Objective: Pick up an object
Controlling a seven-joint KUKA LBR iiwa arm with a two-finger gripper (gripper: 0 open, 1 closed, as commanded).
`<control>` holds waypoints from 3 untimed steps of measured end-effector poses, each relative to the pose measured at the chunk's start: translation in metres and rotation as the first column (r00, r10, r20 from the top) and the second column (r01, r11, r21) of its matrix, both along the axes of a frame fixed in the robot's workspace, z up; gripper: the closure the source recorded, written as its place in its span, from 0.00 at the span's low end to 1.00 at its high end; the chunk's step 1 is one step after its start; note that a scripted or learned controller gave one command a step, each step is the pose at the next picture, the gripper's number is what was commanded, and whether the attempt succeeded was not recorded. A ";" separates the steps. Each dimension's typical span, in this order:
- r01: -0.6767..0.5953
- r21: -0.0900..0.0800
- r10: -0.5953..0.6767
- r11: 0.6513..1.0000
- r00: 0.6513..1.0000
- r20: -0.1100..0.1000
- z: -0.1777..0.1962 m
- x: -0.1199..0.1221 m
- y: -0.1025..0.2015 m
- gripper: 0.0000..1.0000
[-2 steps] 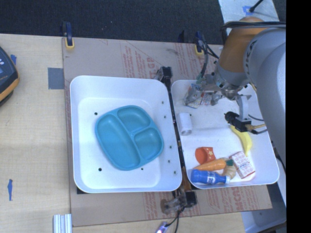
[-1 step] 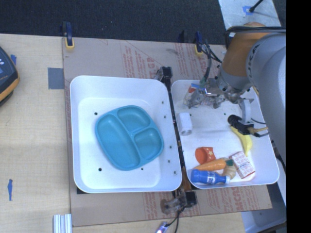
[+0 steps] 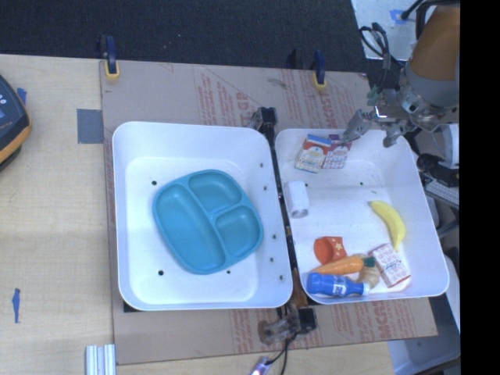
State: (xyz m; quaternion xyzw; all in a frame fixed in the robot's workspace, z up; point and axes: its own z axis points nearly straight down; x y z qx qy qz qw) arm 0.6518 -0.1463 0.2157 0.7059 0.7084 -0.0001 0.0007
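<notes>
The red-and-white carton (image 3: pixel 311 156) lay flat in the far-left corner of the right bin (image 3: pixel 428 209). It was a small box with a blue patch at its top and pale printing too small to read. Its long axis ran roughly from the bin's far wall towards the bin's middle, tipped a little to the left at the near end. A second carton (image 3: pixel 337 156) of similar look lay touching its right side, so the pair formed a short row along the far wall.

Bare white floor lay open in the bin's middle and along its far-right side, giving room around the pair on the near side. The bin's far rim ran just behind them.

The gripper (image 3: pixel 373 130) hung over the far rim of the right bin, just right of the second carton. Its fingers were spread wide with nothing between them.

Further into the bin, a white cylinder (image 3: pixel 297 198) lay against the left wall and a banana (image 3: pixel 390 222) lay towards the right wall. Crowded at the near wall were a red cup (image 3: pixel 330 248), a carrot (image 3: pixel 341 266), a blue bottle (image 3: pixel 334 287) and another small box (image 3: pixel 391 264).
</notes>
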 end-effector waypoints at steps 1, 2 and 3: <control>0.001 0.000 -0.001 1.000 1.000 -0.005 -0.049 -0.060 -0.045 0.00; 0.000 0.000 0.000 1.000 1.000 -0.004 -0.055 -0.096 -0.066 0.00; -0.003 0.001 0.003 1.000 1.000 -0.006 -0.125 -0.083 -0.065 0.00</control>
